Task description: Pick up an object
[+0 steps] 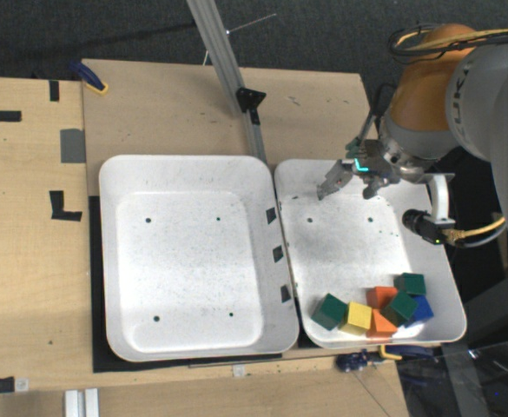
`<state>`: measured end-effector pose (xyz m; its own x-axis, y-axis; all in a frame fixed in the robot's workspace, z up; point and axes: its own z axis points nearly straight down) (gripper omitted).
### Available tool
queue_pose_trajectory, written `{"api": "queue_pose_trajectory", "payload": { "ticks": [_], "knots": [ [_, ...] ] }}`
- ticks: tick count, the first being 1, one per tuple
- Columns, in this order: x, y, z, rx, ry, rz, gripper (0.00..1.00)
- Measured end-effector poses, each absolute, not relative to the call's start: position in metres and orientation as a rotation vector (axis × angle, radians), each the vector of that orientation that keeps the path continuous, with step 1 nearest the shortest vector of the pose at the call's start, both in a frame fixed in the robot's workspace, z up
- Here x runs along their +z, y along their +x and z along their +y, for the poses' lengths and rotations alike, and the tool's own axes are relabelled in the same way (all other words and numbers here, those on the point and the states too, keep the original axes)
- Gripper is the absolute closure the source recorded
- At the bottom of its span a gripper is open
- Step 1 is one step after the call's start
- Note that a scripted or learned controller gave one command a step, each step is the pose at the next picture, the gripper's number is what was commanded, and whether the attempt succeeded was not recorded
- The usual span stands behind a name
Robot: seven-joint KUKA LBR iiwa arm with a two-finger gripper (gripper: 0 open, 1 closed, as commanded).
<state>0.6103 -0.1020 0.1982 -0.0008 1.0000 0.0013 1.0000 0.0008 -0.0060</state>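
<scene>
Hand (351, 183) spread wide and holding nothing over the right bin (340, 233) far end, well apart from blocks (377, 307) huddled touching at the near corner: likely jammed or glancing grasp.

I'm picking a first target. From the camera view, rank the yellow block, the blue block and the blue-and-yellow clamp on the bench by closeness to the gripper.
From the gripper:
1. Blue block, right bin's near right corner.
2. Yellow block, same cluster, a little farther.
3. Blue-and-yellow clamp, far left on the bench.
</scene>
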Motion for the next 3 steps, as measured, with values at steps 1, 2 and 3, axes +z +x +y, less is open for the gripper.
{"api": "queue_pose_trajectory", "payload": {
  "ticks": [1, 2, 3],
  "knots": [
    [0.201, 0.611, -0.102, 0.001, -2.218, -2.223, 0.0],
    [0.137, 0.61, -0.105, 0.01, -2.217, -2.218, 0.0],
    [0.088, 0.608, -0.104, 0.008, -2.217, -2.22, 0.0]
  ]
}}
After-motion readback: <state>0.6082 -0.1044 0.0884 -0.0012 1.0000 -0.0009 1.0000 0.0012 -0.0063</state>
